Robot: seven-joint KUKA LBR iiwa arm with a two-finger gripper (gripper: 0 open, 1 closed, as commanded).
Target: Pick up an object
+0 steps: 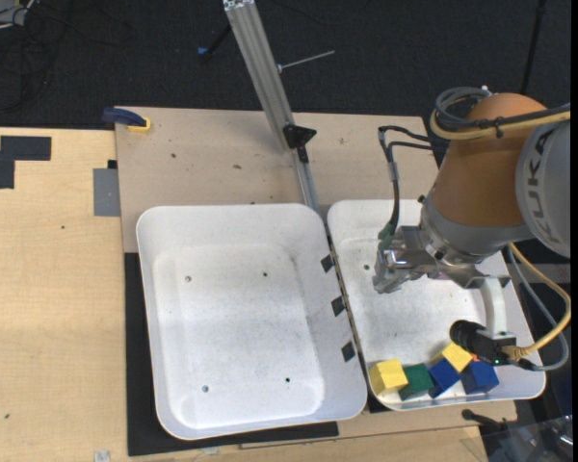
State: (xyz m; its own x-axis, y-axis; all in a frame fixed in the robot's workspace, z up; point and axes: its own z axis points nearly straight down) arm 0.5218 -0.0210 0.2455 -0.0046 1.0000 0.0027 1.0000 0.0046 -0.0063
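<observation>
blocks (433, 377) partly overlap inside the right bin (414, 323).

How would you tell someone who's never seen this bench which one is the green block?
Look at the white bin on the view's right, under the arm. Go to its near edge. The green block there is the only green thing, sitting between a yellow block and a blue block.

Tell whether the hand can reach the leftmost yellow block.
Probably yes. The hand hangs over bare floor of the right bin, and nothing lies between it and that yellow block. The green block beside it and the near wall may crowd the grip.
</observation>
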